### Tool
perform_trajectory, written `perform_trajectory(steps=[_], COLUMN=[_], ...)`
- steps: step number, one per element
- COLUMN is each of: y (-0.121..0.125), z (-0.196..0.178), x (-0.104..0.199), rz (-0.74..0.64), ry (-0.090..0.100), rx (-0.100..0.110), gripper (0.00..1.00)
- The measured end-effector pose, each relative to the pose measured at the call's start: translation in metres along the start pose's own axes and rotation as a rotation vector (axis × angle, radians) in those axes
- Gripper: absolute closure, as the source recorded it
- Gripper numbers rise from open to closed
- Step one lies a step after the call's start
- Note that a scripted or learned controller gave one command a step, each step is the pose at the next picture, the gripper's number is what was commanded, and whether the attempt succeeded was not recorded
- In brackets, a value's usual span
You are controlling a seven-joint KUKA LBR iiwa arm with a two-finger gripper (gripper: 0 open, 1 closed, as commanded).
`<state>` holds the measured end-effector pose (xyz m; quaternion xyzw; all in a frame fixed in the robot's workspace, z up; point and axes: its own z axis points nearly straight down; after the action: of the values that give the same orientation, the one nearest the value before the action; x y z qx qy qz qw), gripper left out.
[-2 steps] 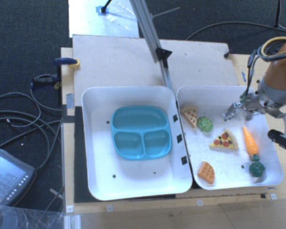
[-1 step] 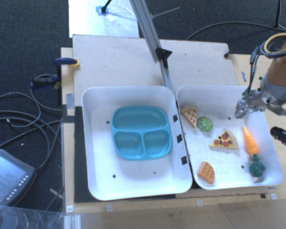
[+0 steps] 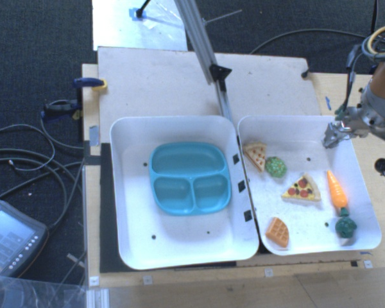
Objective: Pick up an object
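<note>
**End effector over right bin's far right edge, nothing seen grasped**

The end effector [image 3: 334,135] is seen at the far right rim of the right bin [image 3: 308,128]; whether it is released or clenched cannot be told, and no object is seen in it. Nearest to it, below, a carrot [image 3: 337,190] lies along the bin's right side. Below-left of the end effector a pizza slice [image 3: 303,190] lies flat. Further left, a green ball [image 3: 276,167] is just beside a tan wedge [image 3: 255,154]. Beyond the carrot, broccoli [image 3: 345,226] sits in the near right corner. A waffle piece [image 3: 278,232] lies at the near left. Furthest left, a blue divided plate [image 3: 190,178] is held in the left bin [image 3: 131,172] on the surface [image 3: 160,82].
</note>
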<state>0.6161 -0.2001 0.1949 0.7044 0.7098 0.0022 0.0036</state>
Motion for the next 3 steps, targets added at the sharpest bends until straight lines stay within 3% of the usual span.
perform_trajectory(steps=[2,3], y=[0.005,-0.003], z=[-0.099,-0.103], x=[0.001,0.053], rz=[0.000,-0.003], ry=[-0.001,0.003], rx=[0.000,0.005], gripper=[1.00,1.00])
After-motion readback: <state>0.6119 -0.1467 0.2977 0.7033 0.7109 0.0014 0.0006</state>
